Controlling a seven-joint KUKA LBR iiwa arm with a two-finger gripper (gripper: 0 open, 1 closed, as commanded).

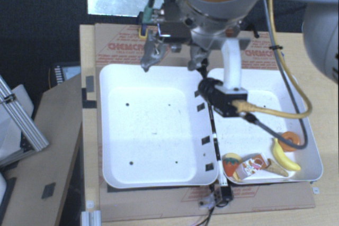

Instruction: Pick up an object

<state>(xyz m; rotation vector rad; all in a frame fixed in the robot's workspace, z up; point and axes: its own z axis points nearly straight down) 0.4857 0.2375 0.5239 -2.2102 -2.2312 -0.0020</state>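
My gripper [172, 61] hangs high over the far edge of the left bin [108, 114], close to the camera. Its two fingers [150, 55] stand well apart, open, with nothing between them. The objects lie in the near corner of the right bin [312, 159]: a yellow banana [285, 155], an orange ring-shaped piece [290, 138], a red-orange tomato-like fruit [231, 164], a small printed packet [251, 165] and a tan cone [276, 169]. The gripper is far from all of them, up and to their left.
A black box on a white bracket [225, 97] with a yellow cable [275, 113] hangs from the arm over the divide between the bins. Both bins rest on a cardboard sheet [119, 42]. An aluminium rail [21, 119] stands at the left.
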